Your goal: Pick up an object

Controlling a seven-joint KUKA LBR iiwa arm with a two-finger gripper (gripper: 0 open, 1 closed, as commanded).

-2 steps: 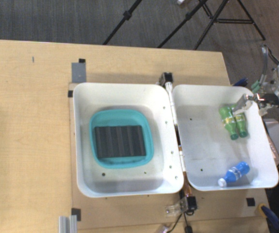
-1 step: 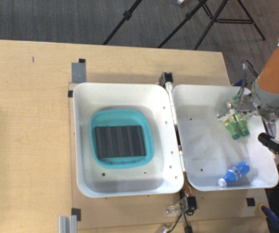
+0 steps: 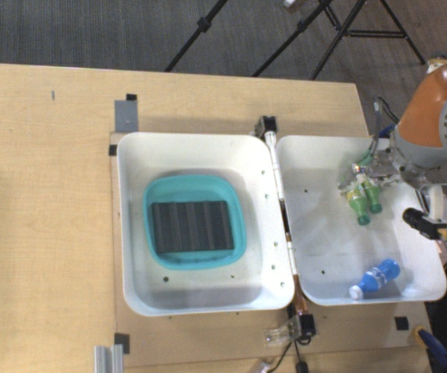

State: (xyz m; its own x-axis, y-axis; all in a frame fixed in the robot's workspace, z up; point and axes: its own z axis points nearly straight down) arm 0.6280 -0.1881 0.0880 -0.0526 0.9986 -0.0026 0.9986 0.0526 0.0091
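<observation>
- Left bin (image 3: pixel 130 231): a teal tray (image 3: pixel 195 221) with a dark ribbed insert sits in the middle.
- Right bin (image 3: pixel 316 231): the gripper (image 3: pixel 365 186) grips a green object (image 3: pixel 365 203) between its fingers, toward the far right side.
- A blue bottle (image 3: pixel 377 277) lies near the front right corner, well apart from the gripper.

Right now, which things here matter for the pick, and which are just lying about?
For the pick: gripper; green bottle at its tip; blue bottle in the right bin.

Lying about: teal tray in the left bin; tripod legs.
</observation>
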